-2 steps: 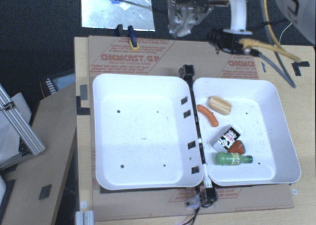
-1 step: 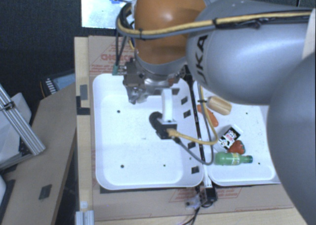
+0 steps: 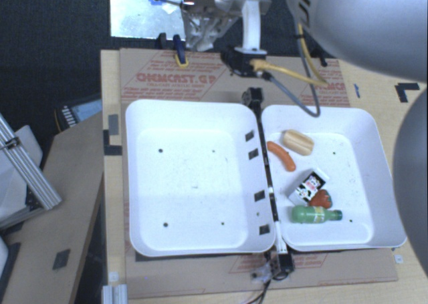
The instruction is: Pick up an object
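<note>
Objects cluster in the right bin [image 3: 374, 162]: bun [image 3: 297, 141], sausage [image 3: 281, 156], small carton [image 3: 308, 186], red piece [image 3: 322, 198], green bottle [image 3: 314, 214]. We judge all light; the bottle looks smooth and would roll, so we would grip across its body. The gripper [image 3: 200, 32] hangs above the tabletop [image 3: 174, 77] behind the bins; whether its jaws are apart we cannot tell.

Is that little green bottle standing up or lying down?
Lying down. The green bottle rests on its side on the floor of the right bin, its length running left to right, just below a small red thing.
</note>
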Robot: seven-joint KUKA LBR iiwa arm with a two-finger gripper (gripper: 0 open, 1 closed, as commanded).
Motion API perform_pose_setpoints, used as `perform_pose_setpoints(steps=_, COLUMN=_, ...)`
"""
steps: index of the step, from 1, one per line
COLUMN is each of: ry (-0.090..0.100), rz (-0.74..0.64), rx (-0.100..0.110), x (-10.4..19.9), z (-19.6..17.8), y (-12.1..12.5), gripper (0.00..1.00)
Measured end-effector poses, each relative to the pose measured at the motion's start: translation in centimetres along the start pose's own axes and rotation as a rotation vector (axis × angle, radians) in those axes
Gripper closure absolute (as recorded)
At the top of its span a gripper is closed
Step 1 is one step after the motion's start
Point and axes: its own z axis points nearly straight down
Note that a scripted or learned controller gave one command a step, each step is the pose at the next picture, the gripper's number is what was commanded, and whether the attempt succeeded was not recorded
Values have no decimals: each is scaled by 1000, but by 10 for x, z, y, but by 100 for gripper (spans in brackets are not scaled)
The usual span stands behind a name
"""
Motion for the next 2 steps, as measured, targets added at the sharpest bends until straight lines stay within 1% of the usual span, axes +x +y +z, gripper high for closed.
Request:
perform_pose_setpoints(steps=1, ry=-5, rz=-6, rx=22, x=-9, z=10, y=-74, gripper=100)
perform_pose_setpoints(steps=2, ry=0, rz=-7, rx=9, x=2, z=-91, y=-81, gripper=100)
